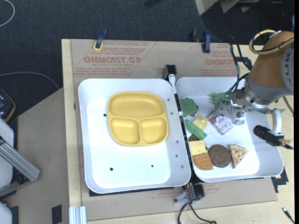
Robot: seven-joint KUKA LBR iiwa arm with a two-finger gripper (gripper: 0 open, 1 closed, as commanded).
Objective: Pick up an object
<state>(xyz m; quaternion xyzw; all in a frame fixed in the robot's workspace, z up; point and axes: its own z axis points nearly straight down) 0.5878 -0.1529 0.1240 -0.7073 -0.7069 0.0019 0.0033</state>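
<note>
Two white bins: left (pixel 88 139) holds yellow tray (pixel 138 117), right (pixel 266 164) holds toy food.

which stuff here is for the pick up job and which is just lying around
For the job: gripper; right bin with pizza slice, brown cookie, yellow block, red-and-white packet.

Lying about: yellow divided tray, left bin, blue clamps.

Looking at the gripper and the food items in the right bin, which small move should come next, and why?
Probably a short descent onto the pink-and-white packet. The gripper sits just above it in the right bin, and nothing shows between its fingers yet. The packet lies apart from the brown round cookie and the pizza slice, so it seems the nearest, least crowded target.
</note>
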